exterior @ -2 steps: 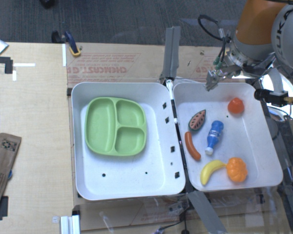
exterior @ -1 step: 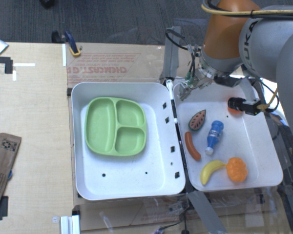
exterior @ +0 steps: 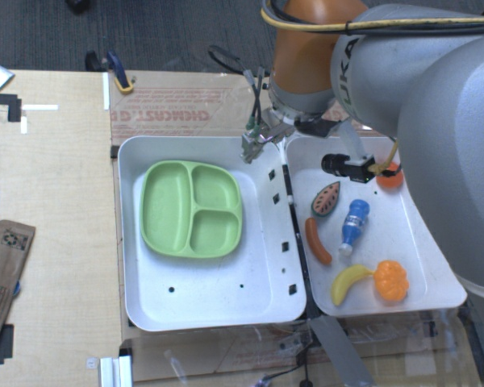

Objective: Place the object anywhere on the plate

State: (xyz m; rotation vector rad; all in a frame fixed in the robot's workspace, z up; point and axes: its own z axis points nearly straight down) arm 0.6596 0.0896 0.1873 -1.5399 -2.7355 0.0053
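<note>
A light green plate [exterior: 191,209] with three compartments lies in the left bin [exterior: 202,305], toward its left side, and nothing rests on it. My gripper [exterior: 255,143] hangs over the far right corner of that bin, just right of the plate's far edge. No object shows at its tip. The loose objects lie in the right bin [exterior: 436,285]: a watermelon slice [exterior: 326,199], a blue bottle [exterior: 353,223], a sausage [exterior: 318,241], a banana [exterior: 349,283] and an orange pumpkin-like piece [exterior: 390,280].
The arm's big grey body covers the right bin's far right part. A small orange thing [exterior: 390,177] peeks out beside a black fitting [exterior: 348,166]. A cardboard sheet [exterior: 185,107] lies behind the bins, and a wooden benchtop [exterior: 48,216] stretches to the left.
</note>
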